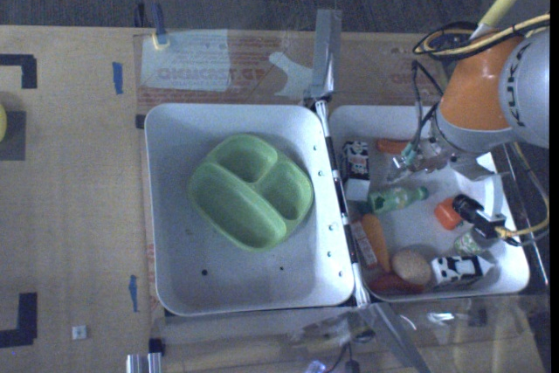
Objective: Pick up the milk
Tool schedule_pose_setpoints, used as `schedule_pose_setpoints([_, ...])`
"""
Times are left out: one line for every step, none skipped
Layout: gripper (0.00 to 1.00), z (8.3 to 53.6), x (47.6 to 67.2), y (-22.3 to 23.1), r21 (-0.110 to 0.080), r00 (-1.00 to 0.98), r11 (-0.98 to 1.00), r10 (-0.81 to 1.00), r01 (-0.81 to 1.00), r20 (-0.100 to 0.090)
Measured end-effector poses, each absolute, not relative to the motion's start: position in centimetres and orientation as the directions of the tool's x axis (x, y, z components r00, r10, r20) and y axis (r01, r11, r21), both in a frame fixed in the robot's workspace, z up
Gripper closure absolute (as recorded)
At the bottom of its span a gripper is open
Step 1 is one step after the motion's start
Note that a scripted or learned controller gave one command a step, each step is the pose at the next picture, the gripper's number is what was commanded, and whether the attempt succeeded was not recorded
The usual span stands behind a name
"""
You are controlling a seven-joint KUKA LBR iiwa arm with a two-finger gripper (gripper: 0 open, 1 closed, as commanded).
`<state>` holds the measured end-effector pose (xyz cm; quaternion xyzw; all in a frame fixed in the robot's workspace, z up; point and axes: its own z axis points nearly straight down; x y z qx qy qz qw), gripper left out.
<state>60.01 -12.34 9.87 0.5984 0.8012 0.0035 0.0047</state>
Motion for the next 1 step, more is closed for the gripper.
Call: schedule_pose_setpoints([1.0, 18.58, 56.68, -8.73, 0.004, -0.677, 0.677, 0.736, 0.736, -0.004])
